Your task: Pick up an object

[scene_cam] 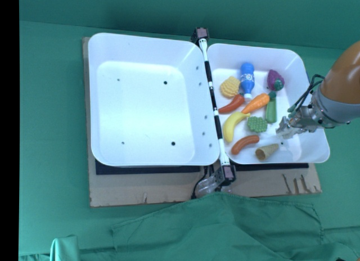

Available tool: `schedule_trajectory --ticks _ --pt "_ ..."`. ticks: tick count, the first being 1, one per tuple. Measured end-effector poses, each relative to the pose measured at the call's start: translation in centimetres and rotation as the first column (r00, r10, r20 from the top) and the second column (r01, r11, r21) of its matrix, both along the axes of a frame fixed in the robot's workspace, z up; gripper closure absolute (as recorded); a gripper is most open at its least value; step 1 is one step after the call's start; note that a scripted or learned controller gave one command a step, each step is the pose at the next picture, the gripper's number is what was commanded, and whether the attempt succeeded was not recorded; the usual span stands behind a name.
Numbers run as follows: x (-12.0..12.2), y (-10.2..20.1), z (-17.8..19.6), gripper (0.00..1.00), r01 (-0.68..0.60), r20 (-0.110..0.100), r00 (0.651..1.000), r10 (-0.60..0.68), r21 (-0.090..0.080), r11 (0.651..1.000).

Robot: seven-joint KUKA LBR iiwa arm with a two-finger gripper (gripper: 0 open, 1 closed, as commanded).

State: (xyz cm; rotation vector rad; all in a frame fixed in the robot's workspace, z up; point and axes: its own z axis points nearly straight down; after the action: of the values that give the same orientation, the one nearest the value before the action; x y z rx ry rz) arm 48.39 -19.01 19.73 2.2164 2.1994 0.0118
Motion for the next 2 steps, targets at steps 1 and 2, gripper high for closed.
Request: schedule_trajectory --ticks 1,2 --pt "0.1 -0.1 1.1 1.00 0.004 0.004 1.000 -0.004 -0.003 1.000" --pt "0.1 -0.2 2.3 1.00 0.007 0.009 1.000 -0.007 -0.005 1.000"
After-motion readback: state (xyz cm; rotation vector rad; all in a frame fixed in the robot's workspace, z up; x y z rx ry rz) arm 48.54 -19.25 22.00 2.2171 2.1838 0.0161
